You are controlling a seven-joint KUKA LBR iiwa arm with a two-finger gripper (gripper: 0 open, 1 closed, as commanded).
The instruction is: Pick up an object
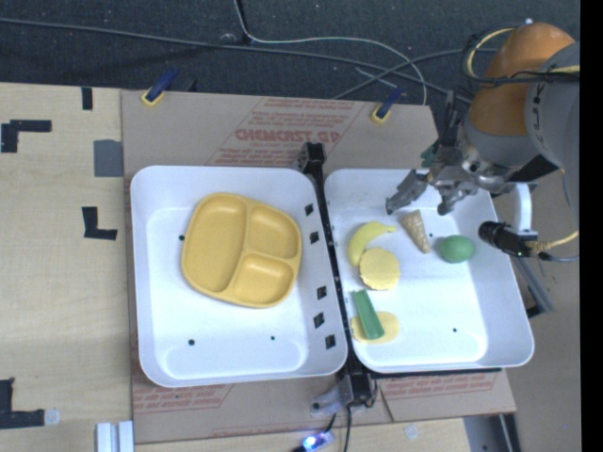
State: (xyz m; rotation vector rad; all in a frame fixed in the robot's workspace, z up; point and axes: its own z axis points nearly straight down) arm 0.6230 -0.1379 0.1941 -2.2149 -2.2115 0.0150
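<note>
Worktop (57, 281) carries two shallow white bins side by side on a cardboard sheet (283, 130); left bin (155, 281) holds a yellow divided plate (241, 250), three compartments, lying flat and slightly rotated.

Right bin (471, 318) holds the loose items, grouped in its left and upper half: a yellow banana (367, 238) near the divider; a round pale-yellow disc (380, 269) just below, touching the banana; a green stick-shaped piece (367, 314) lying across a second yellow piece (382, 328) near the lower left of the bin; a tan cone-shaped piece (416, 229) near the upper centre; a green rounded item (456, 249) just right of the cone, apart from it.

Arm (528, 92) enters from the right, orange band visible above the wrist; tool (429, 196) is positioned over the upper part of the right bin, directly above the cone; its two fingers are spread apart, with nothing between them; one finger (403, 194) points left of the cone, the other stands to its upper right.

Black cables (311, 26) run across the dark surface behind the worktop.
</note>
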